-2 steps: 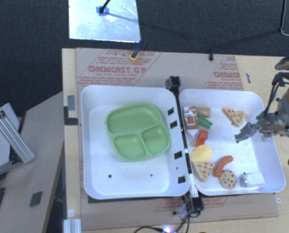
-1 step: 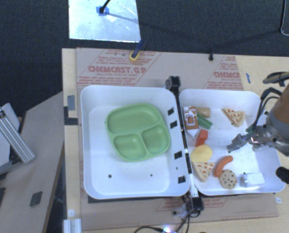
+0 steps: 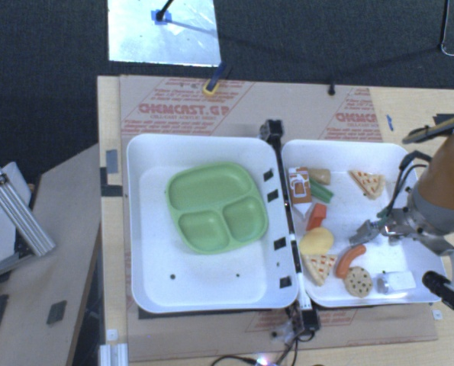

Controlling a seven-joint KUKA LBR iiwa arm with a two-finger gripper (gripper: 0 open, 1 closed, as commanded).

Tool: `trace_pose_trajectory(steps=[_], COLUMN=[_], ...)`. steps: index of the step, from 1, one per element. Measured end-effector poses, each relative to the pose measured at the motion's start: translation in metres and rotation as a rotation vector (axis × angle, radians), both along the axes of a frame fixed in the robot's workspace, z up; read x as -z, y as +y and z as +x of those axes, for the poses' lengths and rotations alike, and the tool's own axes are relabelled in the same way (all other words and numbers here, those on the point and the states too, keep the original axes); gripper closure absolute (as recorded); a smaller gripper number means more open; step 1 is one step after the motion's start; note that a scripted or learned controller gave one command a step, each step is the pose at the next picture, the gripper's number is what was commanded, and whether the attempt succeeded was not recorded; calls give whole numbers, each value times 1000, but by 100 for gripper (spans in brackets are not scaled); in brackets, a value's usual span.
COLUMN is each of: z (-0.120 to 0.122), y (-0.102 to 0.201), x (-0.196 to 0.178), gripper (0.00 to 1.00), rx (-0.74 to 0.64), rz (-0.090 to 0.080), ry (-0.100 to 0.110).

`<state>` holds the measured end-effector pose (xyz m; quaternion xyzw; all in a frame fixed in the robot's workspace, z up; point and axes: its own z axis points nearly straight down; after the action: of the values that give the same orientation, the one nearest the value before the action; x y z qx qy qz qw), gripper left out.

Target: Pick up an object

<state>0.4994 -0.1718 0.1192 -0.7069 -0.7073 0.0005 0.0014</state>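
Two white bins on bench (image 3: pixel 173 101); green tray (image 3: pixel 215 207) in left bin (image 3: pixel 146 204). Gripper (image 3: pixel 364 232) over right bin (image 3: pixel 421 284) centre, beside sausage (image 3: pixel 349 259); finger state could not be told.

Bench (image 3: pixel 112 227) with 2 white bins (image 3: pixel 146 280)

Green tray (image 3: pixel 215 208) in left bin (image 3: pixel 146 280); pincer (image 3: pixel 366 232) over toy food.

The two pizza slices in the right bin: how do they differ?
The far slice lies apart near the bin's back right, pointing right and down; the near slice sits at the front left, touching the yellow piece and the sausage. Both are tan triangles with red spots.
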Motion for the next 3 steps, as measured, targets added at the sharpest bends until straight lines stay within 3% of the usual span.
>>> trace_pose_trajectory(steps=[1,2,3], z=[0,1,4], y=[0,0,1], x=[37,24,-40], gripper=[0,100,100], rx=[-1,1,-3], rz=[0,-2,-3], ry=[-1,-6,-9])
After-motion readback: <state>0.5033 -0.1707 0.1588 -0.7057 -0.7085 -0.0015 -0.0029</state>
